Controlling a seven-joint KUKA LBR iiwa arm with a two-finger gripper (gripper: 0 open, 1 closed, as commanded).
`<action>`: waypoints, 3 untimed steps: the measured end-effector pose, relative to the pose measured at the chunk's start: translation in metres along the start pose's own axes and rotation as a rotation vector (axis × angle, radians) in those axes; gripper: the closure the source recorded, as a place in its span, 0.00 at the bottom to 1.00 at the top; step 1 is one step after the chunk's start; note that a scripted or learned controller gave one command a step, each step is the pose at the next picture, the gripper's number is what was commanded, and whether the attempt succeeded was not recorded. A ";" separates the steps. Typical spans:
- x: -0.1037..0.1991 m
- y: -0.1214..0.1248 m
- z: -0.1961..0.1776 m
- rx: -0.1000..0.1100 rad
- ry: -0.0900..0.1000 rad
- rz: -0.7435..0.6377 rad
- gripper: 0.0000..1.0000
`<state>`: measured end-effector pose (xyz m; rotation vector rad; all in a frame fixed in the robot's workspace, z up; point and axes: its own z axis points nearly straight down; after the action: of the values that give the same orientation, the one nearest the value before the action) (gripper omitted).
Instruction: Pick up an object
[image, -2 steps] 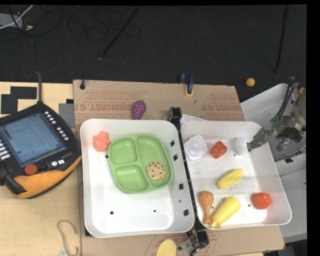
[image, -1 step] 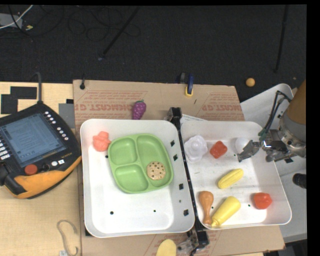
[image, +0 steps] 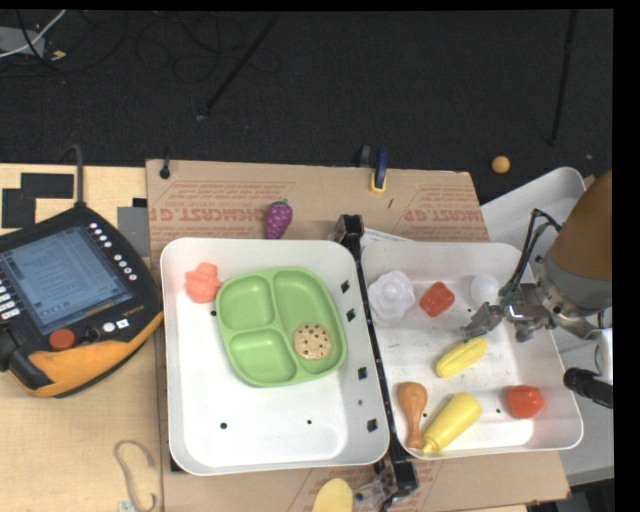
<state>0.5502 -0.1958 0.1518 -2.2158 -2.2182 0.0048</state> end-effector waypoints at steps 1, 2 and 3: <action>0.004 -0.008 0.047 -0.001 0.001 -0.001 0.00; 0.005 -0.008 0.065 -0.003 0.000 0.002 0.00; 0.004 -0.008 0.054 -0.005 0.000 0.008 1.00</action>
<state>0.5417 -0.1922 0.0983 -2.2268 -2.2120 0.0001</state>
